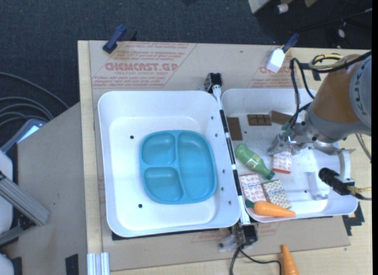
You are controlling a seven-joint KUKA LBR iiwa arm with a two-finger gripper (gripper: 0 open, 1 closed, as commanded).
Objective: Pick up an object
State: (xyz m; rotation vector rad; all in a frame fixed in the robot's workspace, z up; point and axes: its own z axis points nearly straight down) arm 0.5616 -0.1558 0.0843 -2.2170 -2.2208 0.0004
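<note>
- Objects for picking lie in the right bin (236,99): a green bottle (251,160), a small red-and-white packet (282,162), two patterned packets (264,190) and an orange carrot (271,209), with brown chocolate-like pieces (258,119) toward the far wall.
- Gripper (290,140) sits low inside the right bin at the end of the grey arm (338,103); whether it is released or clenched cannot be told, since the wrist body hides the working end. Nothing is visibly held.
- Relative to the tool: the red-and-white packet lies just beside and below the tip; the green bottle is near, on the side away from the arm; the carrot and patterned packets are farther off, toward the near rim; the brown pieces lie just beyond the tip, toward the far wall.
- Left bin (155,97) holds a blue divided tray (178,166), well apart from the tool.
- Likely target, as a judgement: the red-and-white packet or the bottle, being nearest.
- Risk 1: a flat packet offers little height, so a closing grasp may slide over it and come up with nothing.
- Risk 2: the round bottle may roll aside if touched off-centre.
- Risk 3: items lie close together, so a descent may nudge neighbours or catch two at once.
- Risk 4: the dividing wall is close to the bottle and may block a grasp there.
</note>
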